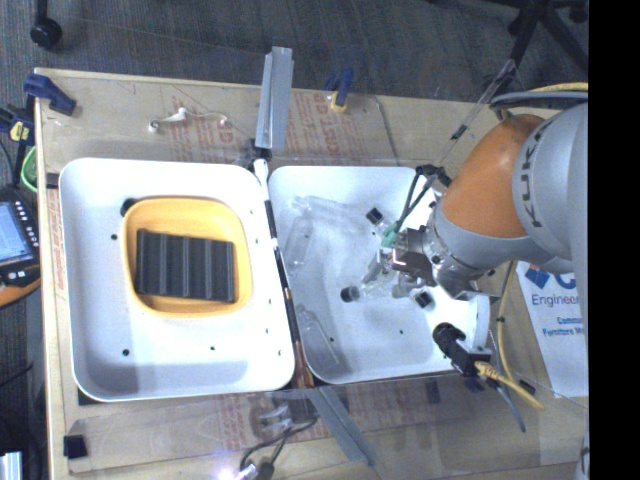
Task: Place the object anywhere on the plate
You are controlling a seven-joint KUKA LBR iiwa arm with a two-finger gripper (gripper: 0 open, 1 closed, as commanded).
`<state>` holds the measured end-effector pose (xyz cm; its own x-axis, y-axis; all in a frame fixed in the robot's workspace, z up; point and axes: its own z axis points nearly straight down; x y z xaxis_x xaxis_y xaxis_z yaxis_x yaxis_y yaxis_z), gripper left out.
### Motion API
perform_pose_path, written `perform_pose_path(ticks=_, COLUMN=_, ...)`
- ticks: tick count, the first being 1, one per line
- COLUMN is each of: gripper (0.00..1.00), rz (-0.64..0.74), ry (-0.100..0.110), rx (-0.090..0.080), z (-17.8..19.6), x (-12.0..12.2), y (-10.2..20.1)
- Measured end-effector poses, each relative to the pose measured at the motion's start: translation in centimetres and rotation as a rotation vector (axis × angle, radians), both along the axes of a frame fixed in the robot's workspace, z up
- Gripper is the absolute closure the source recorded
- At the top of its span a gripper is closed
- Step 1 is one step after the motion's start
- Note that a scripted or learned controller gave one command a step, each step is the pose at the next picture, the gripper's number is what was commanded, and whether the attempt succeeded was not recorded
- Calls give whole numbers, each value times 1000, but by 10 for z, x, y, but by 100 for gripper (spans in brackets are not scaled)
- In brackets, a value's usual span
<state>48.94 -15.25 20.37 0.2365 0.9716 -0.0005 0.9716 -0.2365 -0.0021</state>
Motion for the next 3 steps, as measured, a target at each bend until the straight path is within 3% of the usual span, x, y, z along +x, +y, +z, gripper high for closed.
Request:
perform_pose_path(ticks=1, gripper=100, rz=87, ry=2, rx=1, z=47, x=52, y=72)
perform_pose_path(ticks=2, gripper=100, rz=195, ry=5, rx=2, z=-14, x=90, y=144)
perform_pose_path(ticks=3, gripper=0, rz=195, ry=5, rx=2, z=-14, x=90, y=144)
